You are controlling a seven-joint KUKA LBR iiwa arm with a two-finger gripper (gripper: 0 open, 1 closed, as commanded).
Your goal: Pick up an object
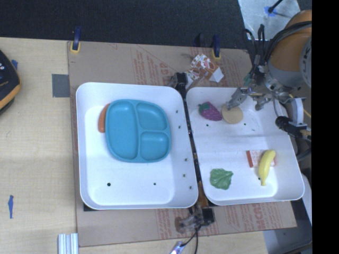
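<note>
- Two-finger metal claw (248, 96) hangs spread open at right white bin's (238, 192) far edge, holding nothing.
- Round tan disc (232, 115) beneath one finger, unlifted.
- Grasp and lift remain.

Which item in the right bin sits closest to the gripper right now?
The tan round piece, just below the gripper, beside the purple grapes. The banana and green leaf lie far nearer the front.

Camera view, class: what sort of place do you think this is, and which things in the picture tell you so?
Probably a robotics lab bench set up for grasping trials. Two shallow white bins, the left bin and right bin, are clamped on cardboard; toy food like a banana lies inside; the gripper hangs over the right bin.
</note>
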